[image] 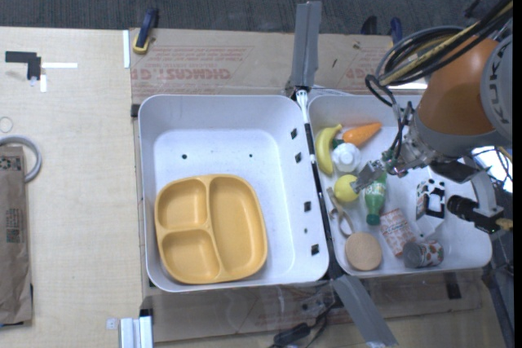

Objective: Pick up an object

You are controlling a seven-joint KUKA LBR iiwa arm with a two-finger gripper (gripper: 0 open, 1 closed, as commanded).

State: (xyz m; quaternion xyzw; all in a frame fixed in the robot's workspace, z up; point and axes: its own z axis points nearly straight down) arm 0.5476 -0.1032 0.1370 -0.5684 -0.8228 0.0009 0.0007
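My gripper [373, 174] hangs low in the right bin [481, 257], reaching in from the orange-banded wrist [457, 98] at the right. It sits just above a green bottle [375, 200] and right of a yellow lemon [346, 188]. A banana [326, 147], an orange carrot [362, 132] and a white bottle [346, 156] lie close behind it. Nothing is visibly lifted by the gripper.
The right bin also bears a round tan disc [364, 251], a red-printed packet [395, 230], a grey crumpled item [422, 253] and a black-and-white object [431, 198]. A yellow divided plate [210, 227] lies in the left bin [220, 122]. Black cables [416, 53] loop behind the arm.
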